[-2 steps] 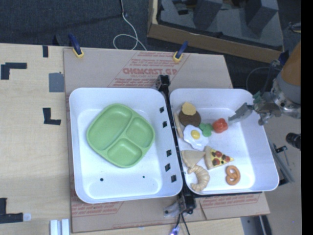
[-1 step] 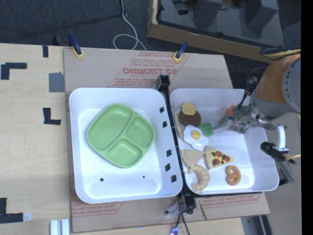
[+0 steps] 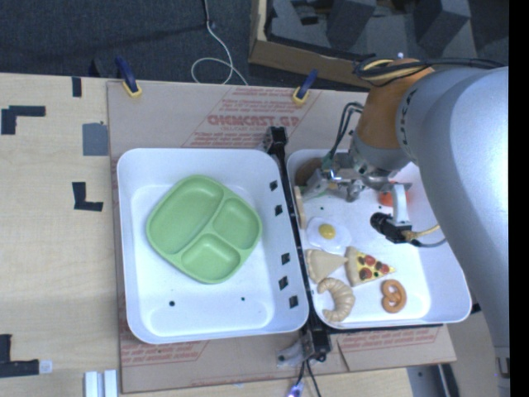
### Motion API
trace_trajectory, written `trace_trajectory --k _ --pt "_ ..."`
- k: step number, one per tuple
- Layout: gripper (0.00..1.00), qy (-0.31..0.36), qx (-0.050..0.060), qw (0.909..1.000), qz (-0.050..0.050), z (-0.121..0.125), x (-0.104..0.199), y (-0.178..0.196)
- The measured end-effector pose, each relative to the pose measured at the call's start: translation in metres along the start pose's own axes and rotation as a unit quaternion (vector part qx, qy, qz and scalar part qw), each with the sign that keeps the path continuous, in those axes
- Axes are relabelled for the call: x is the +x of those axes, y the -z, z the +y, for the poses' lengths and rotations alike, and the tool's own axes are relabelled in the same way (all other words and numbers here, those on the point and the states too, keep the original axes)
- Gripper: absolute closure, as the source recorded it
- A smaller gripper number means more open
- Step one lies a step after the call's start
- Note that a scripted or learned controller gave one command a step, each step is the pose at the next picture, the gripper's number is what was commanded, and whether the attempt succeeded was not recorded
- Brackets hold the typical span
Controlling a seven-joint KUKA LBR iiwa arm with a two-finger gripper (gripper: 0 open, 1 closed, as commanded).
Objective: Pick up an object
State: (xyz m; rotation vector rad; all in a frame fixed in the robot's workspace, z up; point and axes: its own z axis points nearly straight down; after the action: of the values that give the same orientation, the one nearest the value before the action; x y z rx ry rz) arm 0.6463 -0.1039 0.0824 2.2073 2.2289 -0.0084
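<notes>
The right bin (image 3: 442,292) holds several toy foods: a fried egg (image 3: 327,231), a pizza slice (image 3: 368,265), a croissant (image 3: 338,298), a pretzel (image 3: 393,295) and a pale wedge (image 3: 324,262). My gripper (image 3: 340,180) hangs low over the bin's far left part, just beyond the egg, under the orange wrist band (image 3: 384,122). A brown item (image 3: 307,172) lies partly hidden beside it, and an orange-red piece (image 3: 386,197) peeks out to its right.
The left bin (image 3: 136,222) carries a green divided plate (image 3: 204,227). A black ridge with clips (image 3: 285,222) separates the bins. The grey arm (image 3: 463,164) covers the right bin's far right side. A black cable (image 3: 401,230) dangles over the bin.
</notes>
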Motion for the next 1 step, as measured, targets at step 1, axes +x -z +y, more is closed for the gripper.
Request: trace_trajectory --k 1 --pt "0.0 -0.005 0.002 1.0 -0.003 0.0217 0.0025 -0.0002"
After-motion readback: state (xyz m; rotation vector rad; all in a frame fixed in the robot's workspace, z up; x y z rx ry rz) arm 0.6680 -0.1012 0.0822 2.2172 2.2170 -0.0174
